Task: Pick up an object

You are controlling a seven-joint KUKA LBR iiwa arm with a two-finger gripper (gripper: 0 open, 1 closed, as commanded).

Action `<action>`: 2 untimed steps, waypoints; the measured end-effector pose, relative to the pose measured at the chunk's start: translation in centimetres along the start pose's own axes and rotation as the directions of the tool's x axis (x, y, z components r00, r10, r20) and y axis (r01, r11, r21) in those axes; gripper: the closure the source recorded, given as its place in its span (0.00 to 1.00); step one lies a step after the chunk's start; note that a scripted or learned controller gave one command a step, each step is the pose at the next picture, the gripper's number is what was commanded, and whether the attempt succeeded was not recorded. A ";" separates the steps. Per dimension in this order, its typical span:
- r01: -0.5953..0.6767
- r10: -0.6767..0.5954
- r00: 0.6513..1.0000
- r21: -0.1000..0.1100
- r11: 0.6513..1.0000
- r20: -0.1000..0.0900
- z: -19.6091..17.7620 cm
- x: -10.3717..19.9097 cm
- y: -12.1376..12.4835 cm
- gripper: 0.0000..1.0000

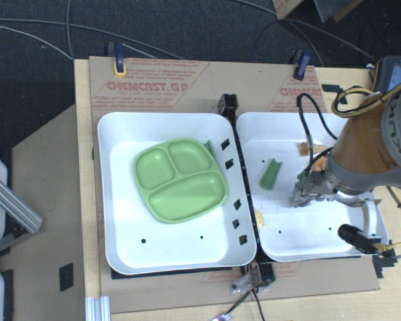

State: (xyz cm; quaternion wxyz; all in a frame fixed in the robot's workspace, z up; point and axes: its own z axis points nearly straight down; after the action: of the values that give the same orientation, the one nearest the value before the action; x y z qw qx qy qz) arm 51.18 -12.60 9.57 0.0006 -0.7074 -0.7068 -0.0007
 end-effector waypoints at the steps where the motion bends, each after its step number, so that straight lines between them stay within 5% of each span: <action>1: 0.002 -0.002 1.000 -0.005 1.000 0.003 -4.9 0.1 1.1 1.00; 2: 0.002 -0.002 1.000 -0.007 1.000 0.003 -11.0 -0.4 0.5 1.00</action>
State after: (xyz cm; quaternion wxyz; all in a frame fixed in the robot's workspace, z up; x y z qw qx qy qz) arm 51.72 -13.00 20.52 -0.0030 -0.7068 -0.7074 -0.0019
